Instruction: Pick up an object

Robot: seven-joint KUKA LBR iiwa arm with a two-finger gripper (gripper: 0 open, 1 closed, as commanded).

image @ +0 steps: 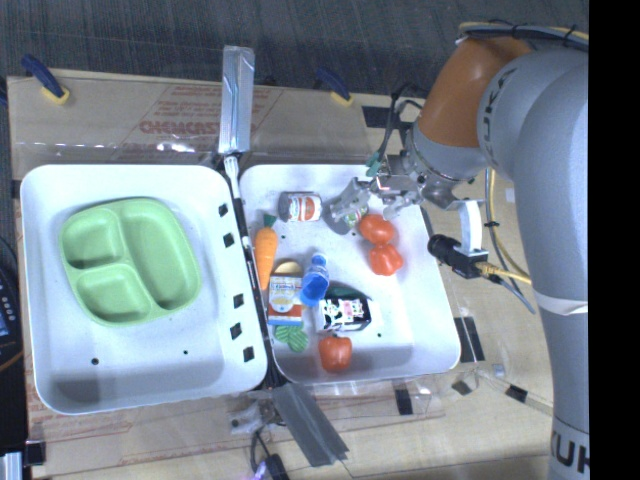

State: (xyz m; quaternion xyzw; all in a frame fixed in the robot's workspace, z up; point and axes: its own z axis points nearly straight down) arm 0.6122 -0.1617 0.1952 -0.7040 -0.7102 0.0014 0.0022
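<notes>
We are hovering the gripper [352, 206], whose state we cannot tell, over the right bin [430, 298], with two tomatoes [380, 243] lying just beside and below it.

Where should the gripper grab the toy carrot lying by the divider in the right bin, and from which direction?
Probably the carrot's thick orange middle, from straight above. It lies flat, long axis running along the divider, so fingers should close across its width. The divider side looks tight; the other side has white floor, with a small carton crowding its lower end.
</notes>
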